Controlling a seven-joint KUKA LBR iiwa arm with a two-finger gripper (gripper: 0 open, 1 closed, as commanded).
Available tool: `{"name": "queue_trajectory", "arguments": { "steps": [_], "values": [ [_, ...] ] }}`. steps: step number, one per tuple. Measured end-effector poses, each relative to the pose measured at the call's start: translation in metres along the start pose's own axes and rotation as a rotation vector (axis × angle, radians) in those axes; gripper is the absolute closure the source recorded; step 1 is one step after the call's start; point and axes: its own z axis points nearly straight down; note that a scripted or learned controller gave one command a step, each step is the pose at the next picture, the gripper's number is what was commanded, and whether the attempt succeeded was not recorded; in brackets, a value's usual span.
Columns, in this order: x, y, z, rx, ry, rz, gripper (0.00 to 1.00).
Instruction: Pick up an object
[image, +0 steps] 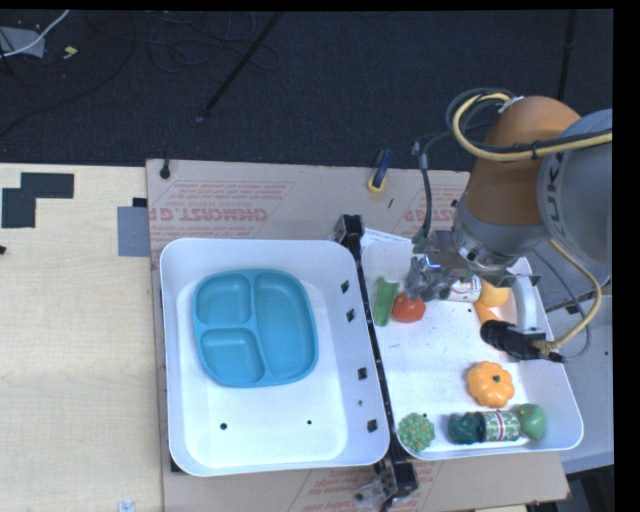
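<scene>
The red toy tomato (408, 309) lies in the right bin (430, 370), in its upper left part, near the wall that it shares with the left bin (260, 425). A long green toy vegetable (384, 300) touches the tomato on its left side. The claw (428, 280) is just above and to the right of the tomato in my view, very close to it, but I cannot tell if it touches it. I also cannot tell whether the claw is spread or pressed together, because the metal parts there are too small and dark. The arm (515, 160) comes in from the right, with its orange band over the upper right corner of this bin. Just right of the claw I see a small yellow-orange thing (492, 298), partly hidden. Lower in the same bin sits an orange toy pumpkin (490, 384), apart from the others. Along the lower wall there are a round green bumpy toy (416, 431) and, beside it, a bottle (497, 426) lying on its side. The left bin holds a blue divided plate (255, 327). Both bins stand on a cardboard sheet (260, 195) on the pale wooden worktop (70, 350).
</scene>
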Motion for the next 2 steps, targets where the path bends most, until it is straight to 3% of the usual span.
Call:
{"name": "queue_trajectory", "arguments": {
  "steps": [1,2],
  "values": [
    [0.059,0.009,-0.010,-0.002,0.000,-0.002,1.00],
    [0.078,0.009,-0.005,0.000,-0.002,0.002,1.00]
  ]
}}
